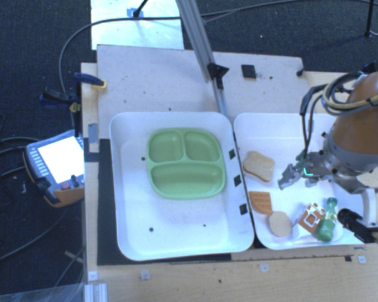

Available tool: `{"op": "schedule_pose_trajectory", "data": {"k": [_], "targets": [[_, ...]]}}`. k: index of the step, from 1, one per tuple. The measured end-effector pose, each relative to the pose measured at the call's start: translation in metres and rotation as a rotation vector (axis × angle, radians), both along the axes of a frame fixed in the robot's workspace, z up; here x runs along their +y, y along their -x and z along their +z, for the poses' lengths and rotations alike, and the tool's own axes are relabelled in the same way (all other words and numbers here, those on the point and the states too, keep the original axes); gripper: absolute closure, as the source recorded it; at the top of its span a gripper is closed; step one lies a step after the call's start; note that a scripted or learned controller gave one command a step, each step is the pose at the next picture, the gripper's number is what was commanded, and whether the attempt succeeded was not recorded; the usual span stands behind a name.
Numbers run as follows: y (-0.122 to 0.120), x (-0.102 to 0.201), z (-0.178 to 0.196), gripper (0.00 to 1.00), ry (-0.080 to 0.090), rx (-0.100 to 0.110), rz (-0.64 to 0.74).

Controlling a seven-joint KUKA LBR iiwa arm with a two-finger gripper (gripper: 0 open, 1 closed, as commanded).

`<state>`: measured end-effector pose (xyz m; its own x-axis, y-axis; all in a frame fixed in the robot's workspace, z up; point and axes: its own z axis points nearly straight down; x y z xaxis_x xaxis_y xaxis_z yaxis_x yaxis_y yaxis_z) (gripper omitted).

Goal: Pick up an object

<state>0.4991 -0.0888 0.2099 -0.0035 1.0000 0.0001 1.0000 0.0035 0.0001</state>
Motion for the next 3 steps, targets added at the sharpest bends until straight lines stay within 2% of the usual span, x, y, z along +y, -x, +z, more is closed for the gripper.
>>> {"op": "schedule_pose_trajectory", "data": {"k": [1,2,3], "targets": [[0.000,0.000,0.001,0.00,0.000,-0.002,0.000],[0.001,0.001,-0.041,0.00,-0.001,0.003,-0.002],[-0.003,0.004,-0.102,0.00,-0.001,0.002,-0.003]]}}
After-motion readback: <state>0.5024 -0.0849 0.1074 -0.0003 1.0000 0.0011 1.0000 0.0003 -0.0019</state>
